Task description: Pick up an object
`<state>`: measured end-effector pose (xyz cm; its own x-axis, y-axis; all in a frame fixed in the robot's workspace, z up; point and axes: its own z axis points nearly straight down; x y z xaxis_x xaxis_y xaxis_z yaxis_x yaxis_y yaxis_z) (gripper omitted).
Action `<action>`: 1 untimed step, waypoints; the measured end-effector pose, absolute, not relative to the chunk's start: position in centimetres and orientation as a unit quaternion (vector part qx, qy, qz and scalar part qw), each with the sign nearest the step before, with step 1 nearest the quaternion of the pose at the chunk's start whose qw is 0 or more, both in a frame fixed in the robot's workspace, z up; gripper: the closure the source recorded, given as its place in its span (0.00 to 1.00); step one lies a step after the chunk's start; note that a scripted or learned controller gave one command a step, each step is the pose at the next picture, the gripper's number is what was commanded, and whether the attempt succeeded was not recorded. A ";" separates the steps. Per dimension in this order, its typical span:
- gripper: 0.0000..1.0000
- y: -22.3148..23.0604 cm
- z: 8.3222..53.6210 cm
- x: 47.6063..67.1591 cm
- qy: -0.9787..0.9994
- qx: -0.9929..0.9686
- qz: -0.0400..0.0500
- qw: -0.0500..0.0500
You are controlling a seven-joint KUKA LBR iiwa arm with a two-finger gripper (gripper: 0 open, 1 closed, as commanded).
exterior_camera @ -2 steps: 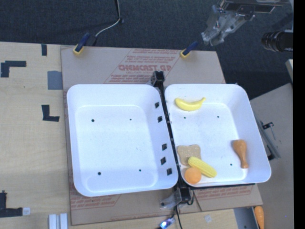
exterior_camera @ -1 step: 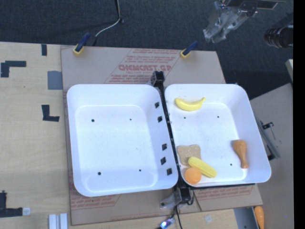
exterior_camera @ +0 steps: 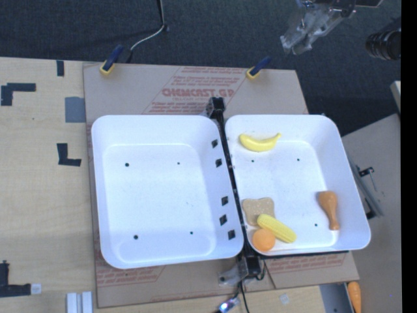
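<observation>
Where you look in right bin (exterior_camera: 339,142): one yellow banana (exterior_camera: 259,141), one corn cob (exterior_camera: 276,227), one orange (exterior_camera: 264,240), one bread slice (exterior_camera: 258,207), one drumstick (exterior_camera: 329,208). Claw (exterior_camera: 301,30) blurred, grip state unclear.

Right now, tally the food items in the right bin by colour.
Yellow: 2, the banana and the corn cob
Orange: 1, the round fruit
Tan or brown: 2, the bread slice and the drumstick
Total: 5
</observation>
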<state>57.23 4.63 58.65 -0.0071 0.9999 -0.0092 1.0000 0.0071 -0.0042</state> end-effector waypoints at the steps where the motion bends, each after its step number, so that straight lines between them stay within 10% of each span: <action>1: 1.00 4.6 59.6 57.3 0.710 0.705 -0.005 0.002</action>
<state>57.26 4.63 59.63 -0.0070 0.9999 -0.0103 1.0000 0.0069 -0.0046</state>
